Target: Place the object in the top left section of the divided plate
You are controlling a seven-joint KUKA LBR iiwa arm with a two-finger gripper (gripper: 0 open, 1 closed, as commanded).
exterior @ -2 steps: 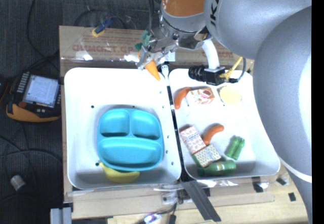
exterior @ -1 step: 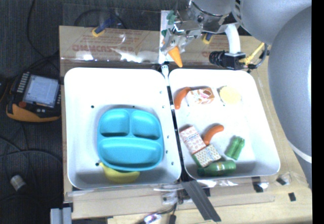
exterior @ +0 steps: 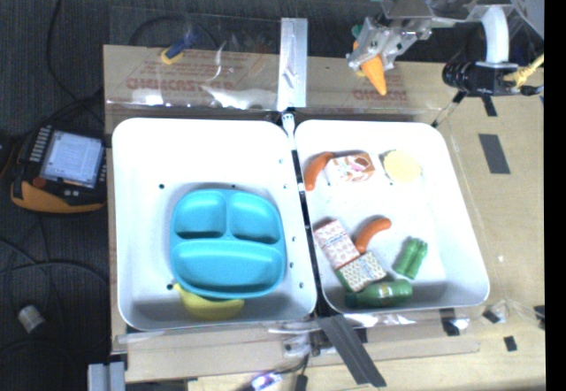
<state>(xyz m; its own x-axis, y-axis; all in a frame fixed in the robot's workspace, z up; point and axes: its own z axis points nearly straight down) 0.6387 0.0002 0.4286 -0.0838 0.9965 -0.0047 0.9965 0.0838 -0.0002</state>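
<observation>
The end effector (exterior: 375,51) hung above the far edge of the worktop (exterior: 508,203), beyond the right bin (exterior: 460,203), with its fingers pinched on an orange carrot (exterior: 376,72) that pointed down from between them. The carrot was well apart from the blue divided plate (exterior: 228,241), which sat in the left bin (exterior: 141,203) with a yellow object (exterior: 210,304) tucked under its near edge. In the right bin lay two orange sausages (exterior: 316,167), a pale round piece (exterior: 402,166), two patterned packets (exterior: 336,243), and two green items (exterior: 409,257) near the front.
</observation>
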